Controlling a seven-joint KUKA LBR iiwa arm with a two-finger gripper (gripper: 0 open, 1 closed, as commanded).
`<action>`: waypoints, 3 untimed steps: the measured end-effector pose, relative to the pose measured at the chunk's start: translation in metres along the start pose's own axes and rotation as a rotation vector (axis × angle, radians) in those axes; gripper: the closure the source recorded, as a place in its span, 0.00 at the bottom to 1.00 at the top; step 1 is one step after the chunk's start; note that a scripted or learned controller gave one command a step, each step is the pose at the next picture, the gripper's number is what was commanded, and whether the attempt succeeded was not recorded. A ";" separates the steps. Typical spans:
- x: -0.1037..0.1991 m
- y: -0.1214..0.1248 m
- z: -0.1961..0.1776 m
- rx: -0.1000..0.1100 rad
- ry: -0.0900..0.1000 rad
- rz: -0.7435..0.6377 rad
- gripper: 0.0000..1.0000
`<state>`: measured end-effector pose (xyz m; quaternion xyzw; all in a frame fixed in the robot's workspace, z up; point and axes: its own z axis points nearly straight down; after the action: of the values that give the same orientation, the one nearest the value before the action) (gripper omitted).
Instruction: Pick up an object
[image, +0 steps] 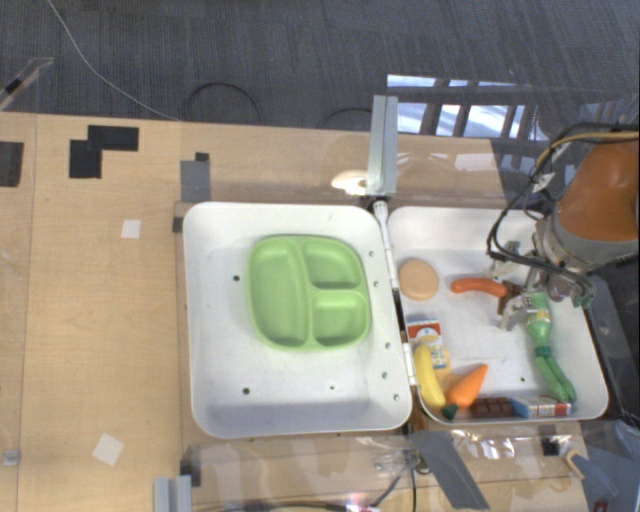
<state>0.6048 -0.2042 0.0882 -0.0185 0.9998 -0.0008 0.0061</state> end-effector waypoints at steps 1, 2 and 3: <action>-0.006 0.001 -0.016 0.005 -0.019 -0.005 1.00; -0.006 0.001 -0.016 0.004 -0.017 -0.006 0.00; -0.013 -0.001 0.000 0.000 0.000 0.057 0.00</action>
<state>0.6181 -0.2050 0.0879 0.0103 0.9999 -0.0007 0.0061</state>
